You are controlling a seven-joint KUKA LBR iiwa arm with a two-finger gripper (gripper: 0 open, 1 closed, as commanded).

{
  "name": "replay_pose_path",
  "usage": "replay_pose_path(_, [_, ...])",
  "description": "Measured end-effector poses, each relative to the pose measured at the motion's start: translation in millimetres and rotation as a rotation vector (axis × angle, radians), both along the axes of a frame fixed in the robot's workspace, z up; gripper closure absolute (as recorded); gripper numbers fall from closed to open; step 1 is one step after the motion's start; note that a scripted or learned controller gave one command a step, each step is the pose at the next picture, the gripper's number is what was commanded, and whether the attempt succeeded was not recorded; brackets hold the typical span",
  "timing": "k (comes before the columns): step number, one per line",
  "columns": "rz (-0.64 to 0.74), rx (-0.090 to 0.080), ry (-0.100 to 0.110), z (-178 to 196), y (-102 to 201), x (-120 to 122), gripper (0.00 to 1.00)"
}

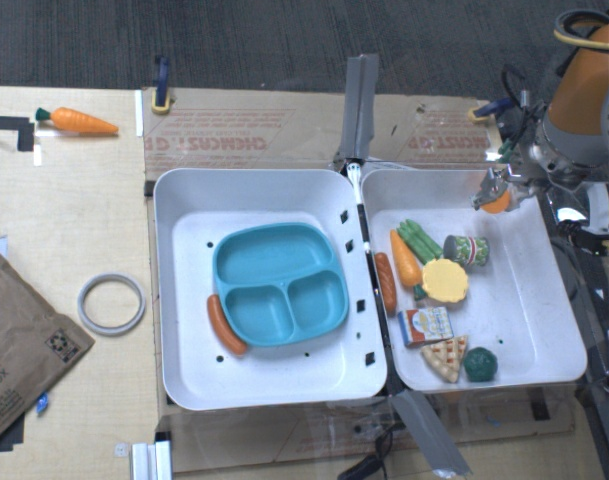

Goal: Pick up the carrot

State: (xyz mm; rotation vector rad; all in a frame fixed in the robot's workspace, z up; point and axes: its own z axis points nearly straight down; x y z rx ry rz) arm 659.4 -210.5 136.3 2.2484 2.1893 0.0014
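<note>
Two white bins: the left bin point(174, 268) holds one blue three-part tray point(279, 283) and one sausage point(227, 326). One orange carrot point(405, 259) lies in the right bin point(544, 298) beside green beans point(420, 238). The hand point(496, 196) hovers at that bin's far edge, its grip hard to read.

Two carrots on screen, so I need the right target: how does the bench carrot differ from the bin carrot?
The bench carrot lies outside the bins at far left, alone; the bin carrot sits in the right bin, crowded against green beans and a yellow disc. The bench carrot lies nearly level, the bin carrot slanted. The bench carrot shows a green top. Both are orange and tapered.
</note>
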Motion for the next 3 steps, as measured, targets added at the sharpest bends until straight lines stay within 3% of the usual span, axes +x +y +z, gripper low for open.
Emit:
replay_pose_path(1, [-0.101, 0.002, 0.004, 32, 1, -36, 1.00])
replay_pose_path(2, [-0.283, 0.002, 0.006, 27, 98, -32, 1.00])
replay_pose_path(3, [-0.457, 0.001, 0.004, 55, 156, -14, 1.00])
